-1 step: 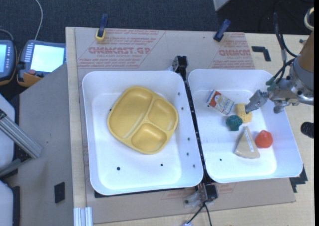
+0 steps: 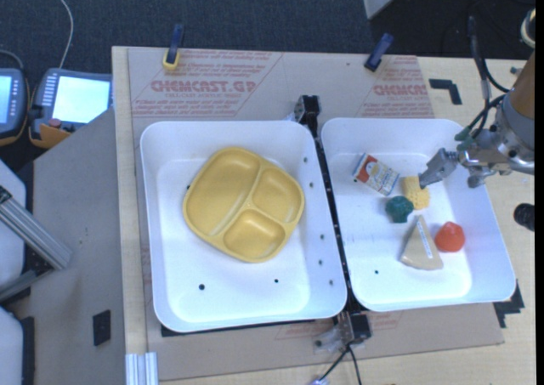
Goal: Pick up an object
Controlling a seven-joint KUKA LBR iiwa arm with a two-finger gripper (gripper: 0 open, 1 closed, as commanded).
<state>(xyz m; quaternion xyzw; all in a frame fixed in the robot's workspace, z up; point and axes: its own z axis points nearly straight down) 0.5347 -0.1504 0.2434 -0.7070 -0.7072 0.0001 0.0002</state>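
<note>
**Gripper low over right bin, nothing held**

Reaching in from 3 o'clock: gripper (image 2: 445,167), fingers (image 2: 434,169) a little apart, nothing between them. Hanging over the right bin (image 2: 484,290), just at 1 o'clock of the yellow block (image 2: 416,194). Clustered at bin centre: carton (image 2: 375,173) at 10 o'clock, teal ball (image 2: 398,208), beige wedge (image 2: 421,246), red ball (image 2: 450,237) at 5 o'clock (touching the wedge or just beside, hard to tell). In the left bin (image 2: 170,290): yellow divided plate (image 2: 244,202).
</note>
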